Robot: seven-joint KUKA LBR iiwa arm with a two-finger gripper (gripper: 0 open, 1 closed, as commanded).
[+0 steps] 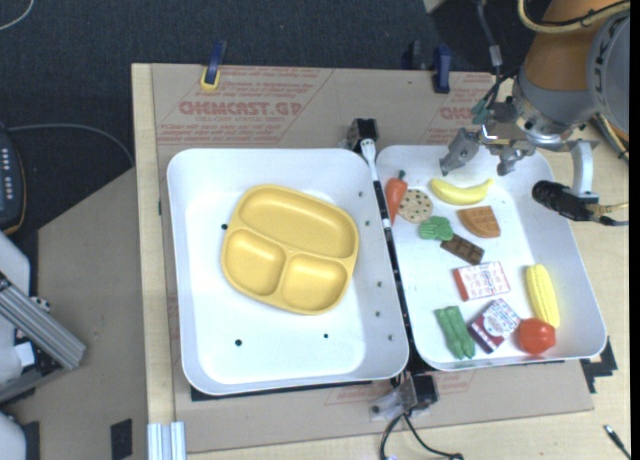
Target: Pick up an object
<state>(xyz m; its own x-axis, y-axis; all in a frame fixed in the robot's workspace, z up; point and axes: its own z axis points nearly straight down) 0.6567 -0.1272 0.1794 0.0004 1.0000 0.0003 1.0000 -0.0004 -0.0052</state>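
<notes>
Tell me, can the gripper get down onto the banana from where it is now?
Probably yes. The gripper hangs open just above the banana at the far end of the right bin. Nothing lies over the banana; the cookie and toast sit close beside it and could get nudged.

The left bin (190,248) had open floor all round the yellow tray (290,248), widest at 6 o'clock. The right bin (580,278) was crowded: banana (460,190) at 12, with the gripper (487,156) hanging just above it. Carrot (396,194) and cookie (417,206) hugged the wall at 10. Toast (480,221), a green piece (436,230) and chocolate (462,247) packed the middle. Corn (542,294) at 4, tomato (536,336) at 5, pickle (455,332) at 7. A bare lane ran along the 2-to-3 o'clock side.
</notes>
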